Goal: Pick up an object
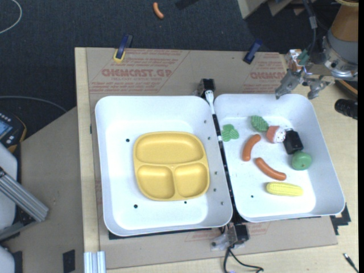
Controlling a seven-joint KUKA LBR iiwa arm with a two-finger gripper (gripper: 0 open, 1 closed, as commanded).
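The right bin holds several toy foods: a green leafy piece, a green bumpy piece, a red and white piece, a black block, a green ball, two orange sausages and a yellow corn cob. My gripper hangs above the bin's far right rim, with its fingers spread apart and nothing between them. It is clear of all the toys.
The left bin holds a yellow divided plate. A black clip sits between the bins at the far side. Blue clamps hold the cardboard base. A small orange piece lies on the dark floor.
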